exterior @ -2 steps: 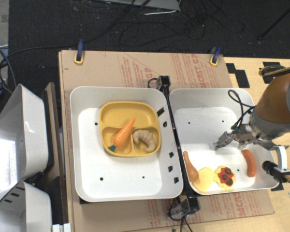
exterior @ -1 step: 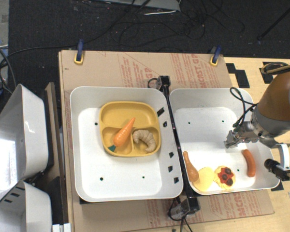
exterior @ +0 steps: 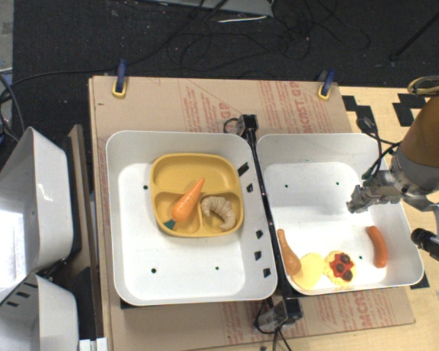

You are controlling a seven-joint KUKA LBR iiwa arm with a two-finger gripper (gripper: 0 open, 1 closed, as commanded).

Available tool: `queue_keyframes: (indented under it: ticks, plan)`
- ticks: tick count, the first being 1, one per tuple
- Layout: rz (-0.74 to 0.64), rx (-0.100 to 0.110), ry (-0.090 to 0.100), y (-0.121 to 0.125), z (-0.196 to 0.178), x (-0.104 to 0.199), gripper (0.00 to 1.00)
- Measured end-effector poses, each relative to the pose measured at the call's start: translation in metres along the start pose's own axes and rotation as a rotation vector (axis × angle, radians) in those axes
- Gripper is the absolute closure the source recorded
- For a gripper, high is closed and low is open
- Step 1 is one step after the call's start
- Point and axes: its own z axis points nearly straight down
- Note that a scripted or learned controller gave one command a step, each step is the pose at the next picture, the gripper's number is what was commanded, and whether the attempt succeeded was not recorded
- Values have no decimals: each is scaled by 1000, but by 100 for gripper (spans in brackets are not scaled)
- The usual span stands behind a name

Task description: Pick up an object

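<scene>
A: Sausage (exterior: 378,246) was our pick. It lay near the right wall of the right bin (exterior: 314,159), well apart from the drumstick (exterior: 288,251) and the small pizza slice (exterior: 335,268) along the front edge.

B: And the end effector (exterior: 366,196)?

A: We saw it over the right bin's right side, above and just to the left of the sausage in the camera view, not touching anything. We could not tell whether it stood open or closed; it read as a grey blur below the orange band of the arm (exterior: 428,141). Nothing showed between its tips.

B: How did we expect the sausage to handle?

A: We judged it a light plastic toy, stiff, smooth and round, so likely to roll or squirt out of a pinch. We thought the middle of its length the best place, with the pinch across the narrow width, and the bin wall close enough to be a nuisance.

B: Other candidates?

A: In the left bin (exterior: 132,218) the yellow plate (exterior: 161,170) held a carrot (exterior: 188,200) and a shrimp (exterior: 219,210) in separate compartments. We reckoned the plate's ridges would crowd a grasp. Both bins sat on the worktop (exterior: 175,97).
</scene>
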Motion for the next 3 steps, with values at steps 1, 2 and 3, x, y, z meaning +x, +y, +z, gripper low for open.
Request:
queue_keyframes:
  ticks: [1,2,3]
  plan:
    - [-2,-2,0,7,-56,8,100]
    - [-1,-1,-1,11,-99,7,100]
    - [-4,6,4,-9,-94,63,100]
